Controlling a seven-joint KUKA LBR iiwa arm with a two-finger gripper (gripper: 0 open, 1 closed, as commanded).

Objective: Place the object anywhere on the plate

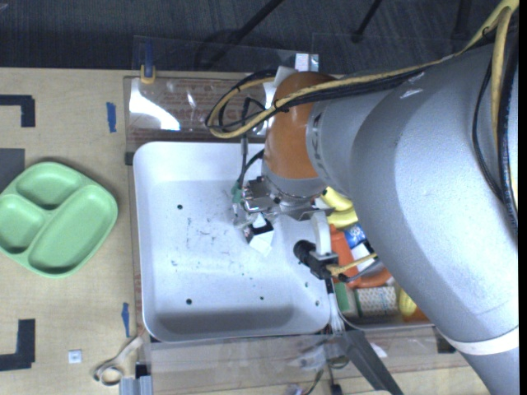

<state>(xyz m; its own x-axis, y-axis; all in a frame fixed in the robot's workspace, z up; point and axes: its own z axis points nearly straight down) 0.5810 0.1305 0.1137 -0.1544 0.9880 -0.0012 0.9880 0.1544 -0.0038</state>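
A green divided plate (111, 206) lies on the wooden bench at the far left, outside the bins, with nothing on it. My gripper (251, 214) hangs low over the right half of the left white bin (185, 257), below the orange band of the wrist. Nothing can be seen held in it. Several objects lie packed in the right bin, mostly hidden under the arm: a yellow item (339, 205), a blue and white item (356, 239), an orange item (376, 275) and a tan meshed item (375, 300).
The grey arm covers most of the right bin and the view's right side. The left bin's floor carries scuffs and small dark specks. Blue tape marks (110, 115) and black corner marks (22, 109) lie on the bench around the plate.
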